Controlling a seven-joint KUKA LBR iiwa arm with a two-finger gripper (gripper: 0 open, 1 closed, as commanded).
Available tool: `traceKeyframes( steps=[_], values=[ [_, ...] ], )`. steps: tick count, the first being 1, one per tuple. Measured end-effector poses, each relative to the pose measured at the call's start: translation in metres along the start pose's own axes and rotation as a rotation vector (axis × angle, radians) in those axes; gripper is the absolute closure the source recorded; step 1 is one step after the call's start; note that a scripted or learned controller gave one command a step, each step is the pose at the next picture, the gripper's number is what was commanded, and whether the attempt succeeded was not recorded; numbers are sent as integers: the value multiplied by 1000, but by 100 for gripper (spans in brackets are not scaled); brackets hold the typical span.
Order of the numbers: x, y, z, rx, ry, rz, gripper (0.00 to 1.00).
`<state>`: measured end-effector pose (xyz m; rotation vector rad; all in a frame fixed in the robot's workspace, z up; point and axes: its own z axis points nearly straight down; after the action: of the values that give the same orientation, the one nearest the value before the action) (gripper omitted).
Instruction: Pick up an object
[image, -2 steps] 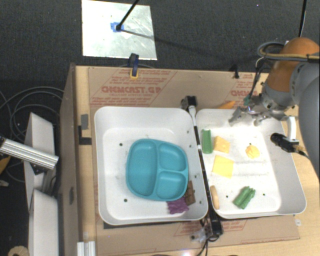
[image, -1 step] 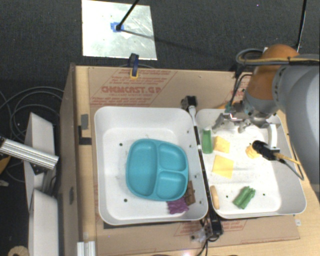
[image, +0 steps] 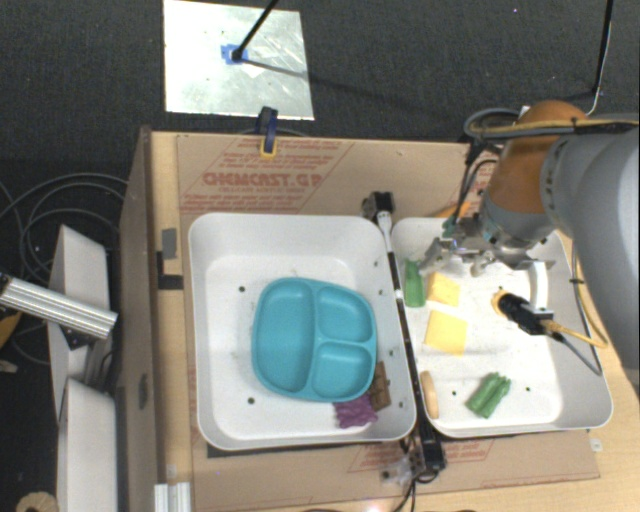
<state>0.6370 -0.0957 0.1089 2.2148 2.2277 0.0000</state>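
The large yellow block (image: 446, 331) lay flat on the floor of the right bin (image: 590, 395), in its left half, and serves here as the mark for everything else. Just above it in the view, close but apart, sat a smaller yellow block (image: 444, 290). Left of that smaller block, a green piece (image: 412, 284) rested against the bin's left wall. Up and slightly right of the large yellow block, over the bin's far end, hung the claw (image: 462, 258), above and a little right of the smaller yellow block. Nothing could be seen gripped in it, and whether it was released or clenched could not be told from this angle. The grey arm (image: 590, 190) with its orange band reached in from the right, well above and right of the large yellow block.

Below and right of the large yellow block lay a ridged green object (image: 488, 394), tilted, near the bin's front. Below and just left of the block, a tan peg (image: 430, 393) lay along the rim between the two bins.

Well left of the block, in the left bin (image: 225, 300), sat a teal divided plate (image: 312, 338). A brown scrap (image: 381, 388) touched its lower right edge, with a purple lump (image: 352, 412) just beneath. Both bins stood on the cardboard-covered table (image: 260, 180).
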Motion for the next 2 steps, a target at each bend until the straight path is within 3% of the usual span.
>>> traceKeyframes(
  steps=[2],
  values=[
    [6, -10, 23, -3, -1, 2, 0]
  ],
)
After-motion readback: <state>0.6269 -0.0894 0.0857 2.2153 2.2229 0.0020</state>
